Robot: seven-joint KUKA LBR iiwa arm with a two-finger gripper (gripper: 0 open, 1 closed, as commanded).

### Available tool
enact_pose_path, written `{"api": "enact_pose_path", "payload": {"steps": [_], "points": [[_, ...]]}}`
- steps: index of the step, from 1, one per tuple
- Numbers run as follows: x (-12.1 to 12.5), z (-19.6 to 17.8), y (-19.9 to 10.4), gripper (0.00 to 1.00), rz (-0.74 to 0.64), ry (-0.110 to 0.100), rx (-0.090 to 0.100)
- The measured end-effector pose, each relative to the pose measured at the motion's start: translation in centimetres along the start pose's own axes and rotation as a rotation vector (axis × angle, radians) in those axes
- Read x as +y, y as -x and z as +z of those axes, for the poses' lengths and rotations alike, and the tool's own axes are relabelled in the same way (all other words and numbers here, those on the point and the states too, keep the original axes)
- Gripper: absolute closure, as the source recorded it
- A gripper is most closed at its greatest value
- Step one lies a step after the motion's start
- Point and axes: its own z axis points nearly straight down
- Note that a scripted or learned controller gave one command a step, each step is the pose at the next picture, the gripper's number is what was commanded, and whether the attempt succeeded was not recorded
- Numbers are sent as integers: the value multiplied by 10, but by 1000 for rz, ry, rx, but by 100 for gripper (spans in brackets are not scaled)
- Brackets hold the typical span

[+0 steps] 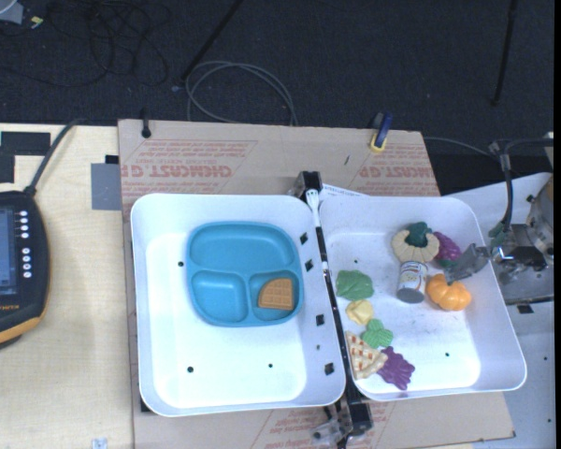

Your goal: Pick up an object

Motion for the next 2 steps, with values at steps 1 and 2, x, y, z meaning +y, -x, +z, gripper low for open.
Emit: {"api": "enact_pose_path", "payload": {"steps": [1,2], "points": [[0,166,-36,0,-2,-10,5],[39,137,11,0,0,2,-2]]}}
